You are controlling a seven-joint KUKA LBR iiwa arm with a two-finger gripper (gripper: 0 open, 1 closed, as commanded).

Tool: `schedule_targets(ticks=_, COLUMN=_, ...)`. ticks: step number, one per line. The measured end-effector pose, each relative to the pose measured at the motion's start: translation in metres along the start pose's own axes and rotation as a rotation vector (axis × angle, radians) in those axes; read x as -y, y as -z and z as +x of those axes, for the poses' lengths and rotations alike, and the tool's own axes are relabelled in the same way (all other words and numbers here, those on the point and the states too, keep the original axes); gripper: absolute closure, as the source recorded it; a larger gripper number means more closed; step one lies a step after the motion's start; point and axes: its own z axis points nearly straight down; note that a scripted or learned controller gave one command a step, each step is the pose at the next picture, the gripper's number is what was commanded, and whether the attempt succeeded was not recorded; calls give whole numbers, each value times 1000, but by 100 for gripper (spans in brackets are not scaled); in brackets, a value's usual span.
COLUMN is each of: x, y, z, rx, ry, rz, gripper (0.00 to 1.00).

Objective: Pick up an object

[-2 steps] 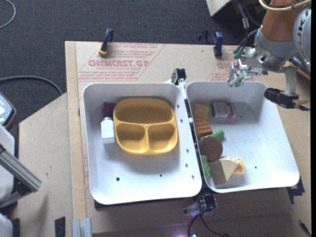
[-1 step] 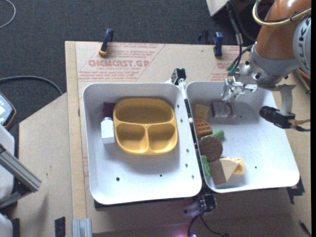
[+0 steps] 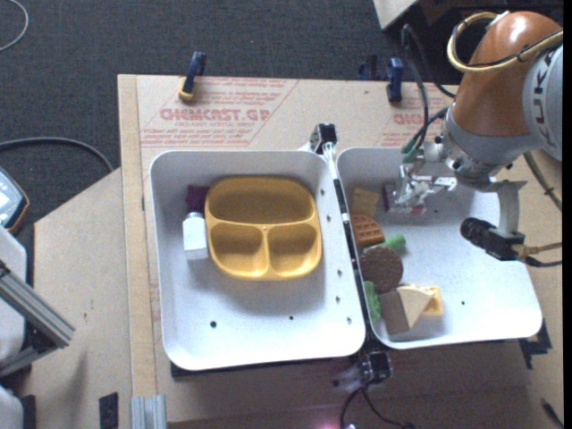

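My gripper (image 3: 413,198) hangs over the back left part of the right bin (image 3: 483,315), pointing down. Nothing shows between its fingers. Left of it and below lie the toy foods: a tan slab (image 3: 362,201), a brown waffle (image 3: 366,231), a small green piece (image 3: 394,239), a round brown cookie (image 3: 382,266), a green strip (image 3: 371,299) and a wedge of tan and yellow cheese (image 3: 413,307). The gripper is above and to the right of the waffle, apart from it.
The left bin (image 3: 179,329) holds a yellow divided plate (image 3: 264,226), a small white bottle (image 3: 195,236) and a dark purple item (image 3: 197,195) at the plate's left. A black cylinder (image 3: 487,237) on the arm juts over the right bin. Clamps stand at the bench's back edge.
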Motion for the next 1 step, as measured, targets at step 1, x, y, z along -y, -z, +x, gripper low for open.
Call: schedule_targets(ticks=1, x=4, y=13, z=-1, rx=2, ry=0, rz=-8, gripper=100)
